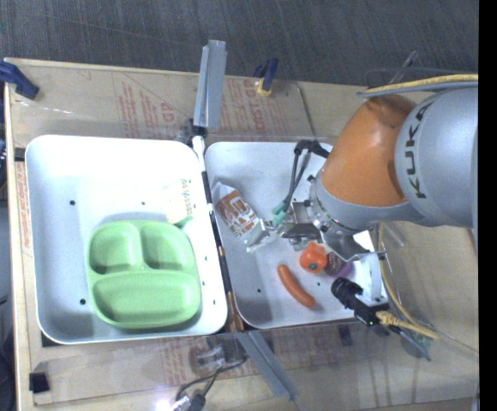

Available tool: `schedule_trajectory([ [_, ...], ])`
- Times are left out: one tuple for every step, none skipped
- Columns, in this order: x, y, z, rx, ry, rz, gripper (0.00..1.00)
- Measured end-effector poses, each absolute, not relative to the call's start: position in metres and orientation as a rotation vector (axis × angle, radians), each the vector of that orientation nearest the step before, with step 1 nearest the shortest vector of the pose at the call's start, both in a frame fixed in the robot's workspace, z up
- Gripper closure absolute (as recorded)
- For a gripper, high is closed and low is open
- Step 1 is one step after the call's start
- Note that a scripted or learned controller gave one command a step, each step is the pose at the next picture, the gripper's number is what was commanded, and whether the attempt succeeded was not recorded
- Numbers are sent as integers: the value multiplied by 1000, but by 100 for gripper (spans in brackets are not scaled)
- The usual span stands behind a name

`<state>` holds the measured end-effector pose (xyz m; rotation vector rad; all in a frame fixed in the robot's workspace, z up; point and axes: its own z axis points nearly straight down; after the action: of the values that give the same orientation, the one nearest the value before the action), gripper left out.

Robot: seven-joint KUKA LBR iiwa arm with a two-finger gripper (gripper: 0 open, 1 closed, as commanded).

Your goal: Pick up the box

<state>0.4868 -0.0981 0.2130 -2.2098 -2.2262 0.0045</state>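
I have the arm [403, 157] reaching in over the right bin [257, 315], its orange band and grey wrist covering most of that bin's far side. The fingers [293, 229] sit low in the bin near its middle, but from this slanted view I cannot tell whether they are wide or narrow, since the wrist body hides most of them.

The box [236, 215], a small brown and white carton, lies tilted in the right bin just to the left of the fingers, close to the wall shared with the other bin. A clear crumpled wrapper [259, 238] lies between the box and the fingers, touching or nearly touching both; I cannot tell which. A green-tipped piece [279, 210] shows just above the fingers.

Just to the right of the fingers and a little nearer the camera is an orange and red toy [312, 258]. Below that lies a red sausage [295, 285] on the bin floor.

Well to the left of the fingers, the left bin [51, 229] holds a green divided tray [144, 274], with a pale yellow-green packet [180, 202] leaning at the wall beside the box's bin.

Both bins rest on the bench [103, 101].
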Motion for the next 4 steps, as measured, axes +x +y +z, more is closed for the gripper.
schedule_trajectory([
  [476, -162, 90, -2116, -2316, 3, 0],
  [476, -162, 100, -2109, -2325, 5, 100],
  [476, -162, 100, -2109, -2325, 5, 0],
  [507, -114, 92, -2158, -2284, 4, 0],
])
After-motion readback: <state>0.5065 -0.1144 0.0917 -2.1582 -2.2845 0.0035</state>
